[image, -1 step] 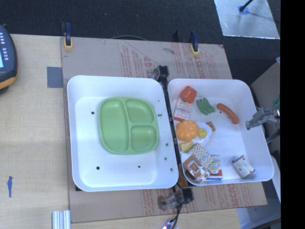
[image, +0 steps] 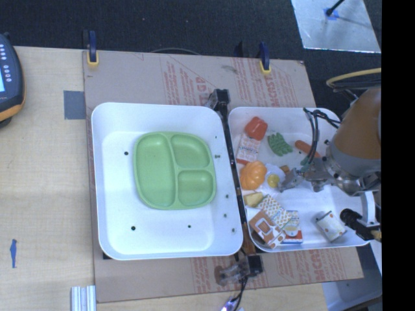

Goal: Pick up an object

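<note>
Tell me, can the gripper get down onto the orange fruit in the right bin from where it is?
Probably yes. The gripper hangs over the right bin, just right of the orange fruit, whose top is uncovered. A white packet and a small yellow piece crowd its sides, so the fingers may bump them.

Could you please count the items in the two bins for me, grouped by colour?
Green: 2, the divided plate and a small leafy piece
Red or orange: 3, at
Yellow: 2, at
Printed packets: 3, at
White cylinder: 1
Total: 11
</note>
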Motion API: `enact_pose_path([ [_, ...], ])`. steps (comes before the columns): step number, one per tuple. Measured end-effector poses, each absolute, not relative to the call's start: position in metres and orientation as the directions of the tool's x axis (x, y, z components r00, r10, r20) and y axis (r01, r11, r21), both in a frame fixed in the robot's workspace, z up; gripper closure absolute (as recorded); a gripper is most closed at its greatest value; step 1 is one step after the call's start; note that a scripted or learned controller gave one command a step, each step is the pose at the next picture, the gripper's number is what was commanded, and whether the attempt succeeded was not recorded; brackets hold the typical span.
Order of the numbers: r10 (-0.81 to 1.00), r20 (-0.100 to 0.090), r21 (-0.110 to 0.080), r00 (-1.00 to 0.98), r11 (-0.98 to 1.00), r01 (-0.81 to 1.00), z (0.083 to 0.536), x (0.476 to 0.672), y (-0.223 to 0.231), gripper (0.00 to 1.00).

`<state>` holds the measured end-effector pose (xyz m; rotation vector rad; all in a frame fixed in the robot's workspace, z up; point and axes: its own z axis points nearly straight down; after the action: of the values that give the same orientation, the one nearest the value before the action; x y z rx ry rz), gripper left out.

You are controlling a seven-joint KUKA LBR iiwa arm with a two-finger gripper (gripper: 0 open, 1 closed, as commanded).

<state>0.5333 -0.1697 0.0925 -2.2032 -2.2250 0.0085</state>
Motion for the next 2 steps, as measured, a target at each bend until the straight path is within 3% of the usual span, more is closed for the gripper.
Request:
enact_pose_path([
  [1,1.000,-0.013,0.009,-0.005,0.006,1.000,0.096,0.594,-0.107,0.00],
  [2,1.000,0.007,-0.036,-0.012,0.012,0.999,0.089,0.652,-0.143,0.00],
])
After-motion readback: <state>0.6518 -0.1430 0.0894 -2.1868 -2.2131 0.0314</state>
